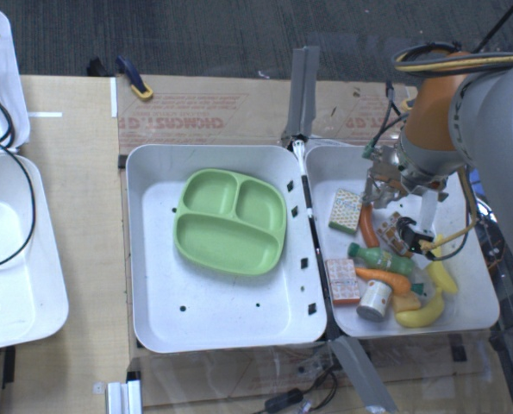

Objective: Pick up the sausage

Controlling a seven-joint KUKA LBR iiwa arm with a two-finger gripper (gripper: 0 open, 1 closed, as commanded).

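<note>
In the right bin (480,313), the sausage (368,226) lies between the cracker box (346,210) at its 9 o'clock and the clutter at 3. Its long axis runs roughly 12 to 6, top end tipped slightly toward 11. The gripper (384,188) hangs at its 1 o'clock, just above the upper end. Whether the jaws stand apart or together, I cannot tell.

I read one marking: red printed lettering on the cardboard sheet (196,115) behind the bins. It appears upside down and mirrored from this camera, and I cannot make out the words. I read no other labels or numbers.
</note>
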